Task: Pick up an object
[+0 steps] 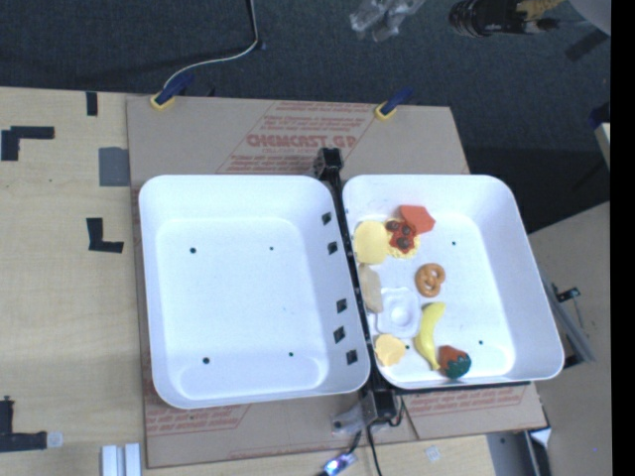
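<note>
Camera view: gripper (387, 6) appeared as a pale, motion-smeared shape at the top of frame, above the dark floor and well apart from both bins; the blur left its grip state unreadable, and nothing could be made out in it. Pick judged not yet begun. All candidate objects lay in the right bin (496, 206), crowded toward its left wall: an orange wedge (418, 217) at the far end, a yellow disc (371, 241) touching a cluster of red berries (402, 234), a pretzel (429, 280) lying by itself near mid-bin, a banana (430, 333) below it, and a red-and-teal piece (454, 362) touching the banana's near end. A pale yellow chip (390, 349) and a beige piece (371, 288) sat close against the divider. The left bin (159, 266) adjoined it on a cardboard sheet (288, 142). Note for a good attempt: the pretzel looked the best target, since it had free floor on all sides. Pieces hugging the wall seemed risky, as one jaw would likely strike the rim. Descent should be vertical, centred over the pretzel, with closure across its narrower span; the banana probably rolls if pinched off-centre.
</note>
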Controlling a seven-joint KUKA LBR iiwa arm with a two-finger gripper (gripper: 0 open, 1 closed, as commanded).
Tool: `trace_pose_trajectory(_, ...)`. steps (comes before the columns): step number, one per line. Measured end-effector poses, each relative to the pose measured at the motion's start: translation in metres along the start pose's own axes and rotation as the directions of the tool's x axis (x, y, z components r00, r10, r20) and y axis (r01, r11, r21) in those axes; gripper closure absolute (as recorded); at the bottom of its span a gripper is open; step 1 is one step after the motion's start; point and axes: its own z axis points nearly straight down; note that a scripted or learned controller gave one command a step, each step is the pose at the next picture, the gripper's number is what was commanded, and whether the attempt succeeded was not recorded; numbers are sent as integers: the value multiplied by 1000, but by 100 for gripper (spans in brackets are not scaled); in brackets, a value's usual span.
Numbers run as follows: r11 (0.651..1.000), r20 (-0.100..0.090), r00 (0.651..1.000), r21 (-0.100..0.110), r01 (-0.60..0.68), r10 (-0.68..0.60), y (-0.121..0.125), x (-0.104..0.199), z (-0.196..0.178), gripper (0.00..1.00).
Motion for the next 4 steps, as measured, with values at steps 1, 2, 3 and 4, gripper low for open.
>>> trace_pose_trajectory(1,1000,0,1000,1,1,-1,0,0,0,0)
trace_pose_trajectory(2,1000,2,1000,17,5,-5,-31,61,162,0)
trace_pose_trajectory(3,1000,1,1000,9,7,-7,-29,146,308,0)
trace_pose_trajectory(4,1000,5,1000,19,2,-2,-120,141,409,0)
